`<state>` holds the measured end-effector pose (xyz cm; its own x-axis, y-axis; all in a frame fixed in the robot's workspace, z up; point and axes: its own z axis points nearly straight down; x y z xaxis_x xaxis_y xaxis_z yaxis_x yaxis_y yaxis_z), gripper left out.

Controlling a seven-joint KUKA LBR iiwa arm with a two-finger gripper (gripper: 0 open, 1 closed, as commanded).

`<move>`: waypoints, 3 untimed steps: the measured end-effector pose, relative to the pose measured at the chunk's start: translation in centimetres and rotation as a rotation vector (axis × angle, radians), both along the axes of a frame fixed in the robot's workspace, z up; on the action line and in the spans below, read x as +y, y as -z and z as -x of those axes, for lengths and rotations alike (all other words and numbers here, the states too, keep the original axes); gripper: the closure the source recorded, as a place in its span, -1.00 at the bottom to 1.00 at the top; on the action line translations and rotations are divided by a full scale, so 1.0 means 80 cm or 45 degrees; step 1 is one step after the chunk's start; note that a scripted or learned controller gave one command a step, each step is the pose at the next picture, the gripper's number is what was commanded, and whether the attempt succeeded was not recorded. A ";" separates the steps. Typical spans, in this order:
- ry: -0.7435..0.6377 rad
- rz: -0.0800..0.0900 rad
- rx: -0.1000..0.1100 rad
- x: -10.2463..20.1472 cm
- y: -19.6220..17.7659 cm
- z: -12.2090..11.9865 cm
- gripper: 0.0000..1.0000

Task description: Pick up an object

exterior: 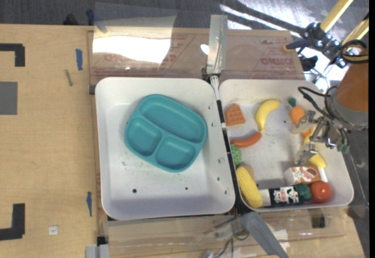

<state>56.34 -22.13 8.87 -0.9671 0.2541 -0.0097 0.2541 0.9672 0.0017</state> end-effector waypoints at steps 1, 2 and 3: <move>-0.002 0.006 -0.016 0.000 -0.018 -0.005 1.00; -0.003 0.006 -0.014 0.000 -0.016 -0.005 -1.00; -0.017 0.004 0.000 -0.002 0.000 -0.006 -1.00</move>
